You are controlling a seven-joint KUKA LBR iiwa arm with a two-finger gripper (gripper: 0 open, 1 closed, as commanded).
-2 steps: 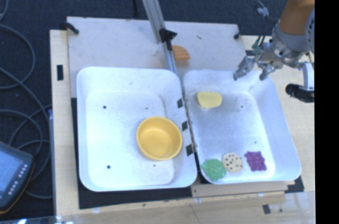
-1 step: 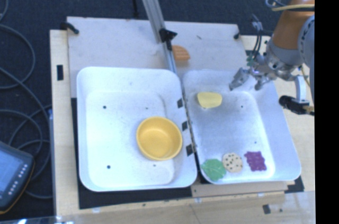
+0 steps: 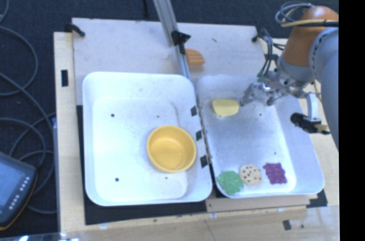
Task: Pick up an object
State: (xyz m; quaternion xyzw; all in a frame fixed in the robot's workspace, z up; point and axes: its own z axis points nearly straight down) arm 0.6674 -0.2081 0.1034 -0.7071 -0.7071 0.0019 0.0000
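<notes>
A pale yellow lump [image 3: 225, 107] lies near the far left of the right bin [image 3: 296, 146]. Along that bin's near edge sit a green flat piece [image 3: 230, 182], a tan round cookie [image 3: 250, 175] and a purple piece [image 3: 275, 172]. A yellow bowl [image 3: 171, 148] rests in the left bin [image 3: 114, 120]. My gripper [image 3: 259, 93] hangs over the far part of the right bin, just right of the pale yellow lump and apart from it. Nothing shows between its fingers.
A slanted metal rail [image 3: 165, 12] crosses the back of the bench above the seam between the bins. An orange object [image 3: 194, 57] lies on the bench behind the bins. Cables run over the dark floor at the left.
</notes>
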